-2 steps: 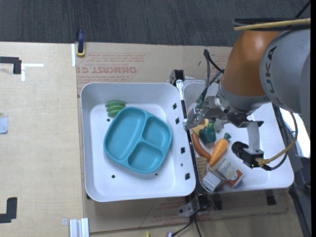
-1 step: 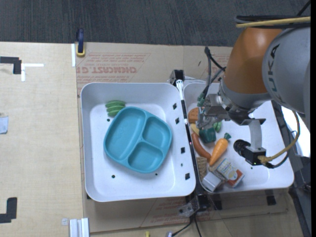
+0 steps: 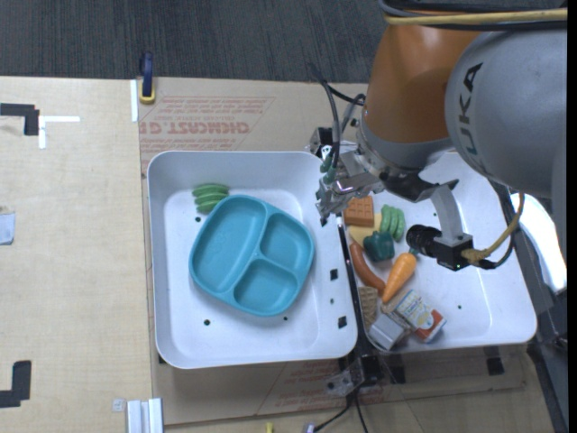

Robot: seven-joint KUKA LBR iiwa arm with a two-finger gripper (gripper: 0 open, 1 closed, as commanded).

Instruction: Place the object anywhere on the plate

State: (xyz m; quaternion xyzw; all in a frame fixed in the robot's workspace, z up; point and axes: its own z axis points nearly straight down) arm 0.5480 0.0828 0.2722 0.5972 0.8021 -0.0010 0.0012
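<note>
The gripper (image 3: 335,186) hangs at the inner edge of the right bin (image 3: 505,323), above the divider between the two bins, and its fingers are too small and cluttered to judge; whether it is open, closed or carrying anything cannot be told. No object is seen between them. The candidate objects lie just below and to the right of the tool: one orange block (image 3: 359,212) nearest, one green piece (image 3: 392,221), one teal piece (image 3: 380,247), one sausage (image 3: 364,265) with its long axis running down and away from the tool, one carrot (image 3: 399,276) lying on a diagonal, and one small carton (image 3: 419,315) beside a grey item (image 3: 386,331). The plate (image 3: 252,255), one only, blue with three compartments, lies to the left and below the tool in the left bin (image 3: 171,332), with one green pea pod (image 3: 211,197) beside its upper rim. Judgement: the pick is not yet made; the block is the shortest reach, and the carry then runs leftward across the divider.
</note>
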